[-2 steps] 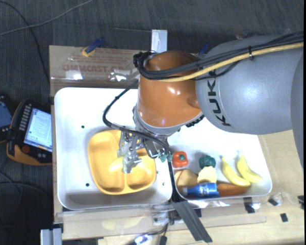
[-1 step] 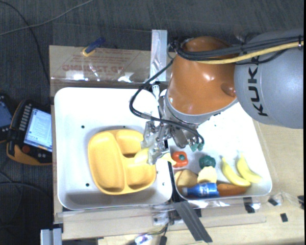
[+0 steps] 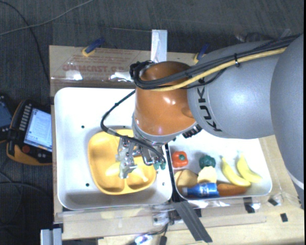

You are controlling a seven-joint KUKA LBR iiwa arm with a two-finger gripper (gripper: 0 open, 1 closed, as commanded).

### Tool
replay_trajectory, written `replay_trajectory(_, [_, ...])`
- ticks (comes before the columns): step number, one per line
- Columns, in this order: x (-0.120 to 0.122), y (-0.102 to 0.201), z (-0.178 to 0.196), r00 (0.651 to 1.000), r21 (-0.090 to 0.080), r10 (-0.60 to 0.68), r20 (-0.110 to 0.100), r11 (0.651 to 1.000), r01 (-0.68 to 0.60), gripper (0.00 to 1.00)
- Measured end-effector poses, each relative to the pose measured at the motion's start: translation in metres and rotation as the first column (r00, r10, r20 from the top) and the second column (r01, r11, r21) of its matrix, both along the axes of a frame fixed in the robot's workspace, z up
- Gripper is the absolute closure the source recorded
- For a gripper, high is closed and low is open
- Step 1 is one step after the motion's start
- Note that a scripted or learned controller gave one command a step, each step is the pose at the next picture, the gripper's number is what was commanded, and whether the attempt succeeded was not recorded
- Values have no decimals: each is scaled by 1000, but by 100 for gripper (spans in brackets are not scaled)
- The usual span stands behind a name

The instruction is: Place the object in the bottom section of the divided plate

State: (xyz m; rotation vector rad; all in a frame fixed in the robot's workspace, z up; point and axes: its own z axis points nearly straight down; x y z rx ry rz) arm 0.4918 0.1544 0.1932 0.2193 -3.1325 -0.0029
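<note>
claw hovering over the yellow divided plate, its load unclear

on the far left, off the worktop [image 3: 58, 65], a handheld pendant [image 3: 30, 134] with a lit screen is lying on the dark floor. moving right, the left bin [image 3: 71, 111] is holding the yellow divided plate [image 3: 104, 160], which is sitting toward the bin's lower right with its ridges splitting it into sections. the bottom section, along the plate's lower rim, is looking free apart from a pale patch that may be glare or a small item; it is too blurred to tell.

the claw [image 3: 126, 163] is hanging directly above the plate's middle, under the orange band [image 3: 160, 106] of the arm, which is reaching in from the right. whether the claw is open, closed or gripping anything cannot be told, since the metal parts are blurring into the plate's glare. so the task's object cannot be picked out with certainty: it may be at the claw's tip, or be that pale patch.

the relation that matters, as a judgement: the bottom section is lying just below the claw in the view, toward the near edge of the bin, so a short shift that way would be putting the tip over the target before any release.

further right, the right bin [image 3: 260, 152] is holding a small tomato [image 3: 179, 158], a dark green piece [image 3: 207, 161], two bananas [image 3: 239, 171], a blue can [image 3: 203, 190] and a carrot [image 3: 233, 190].
</note>
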Motion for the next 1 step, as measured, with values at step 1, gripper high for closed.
replay_trajectory(1, [-2, -79, 17, 996, -3, 85, 2, 996, -85, 100])
